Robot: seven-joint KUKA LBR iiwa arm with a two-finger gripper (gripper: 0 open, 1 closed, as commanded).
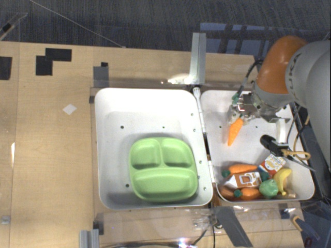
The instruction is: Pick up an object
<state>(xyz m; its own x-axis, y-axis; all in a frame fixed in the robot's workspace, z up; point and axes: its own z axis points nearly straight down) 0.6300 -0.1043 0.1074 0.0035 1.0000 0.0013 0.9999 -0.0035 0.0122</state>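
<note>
**Carrot pinched by its top end above the right bin**

The hand (239, 112) reaches in from the right and sits over the upper part of the right bin (217, 138). Its fingers are pinching the thick end of an orange carrot (234, 131), which hangs tip down and a little tilted, probably because it is held at one end only. Whether the tip rests on the bin floor or is just clear of it cannot be made out.

The carrot sits apart from the other toy food, which is heaped in the bin's near corner: a second carrot (242, 168), a small carton (247, 180), a green piece (269, 188) and a banana (282, 179). That open position likely made it the easiest pick.

The left bin (111, 138) holds a green divided plate (163, 169), well away from the hand. Both bins lie side by side on the wooden surface (46, 154).
</note>
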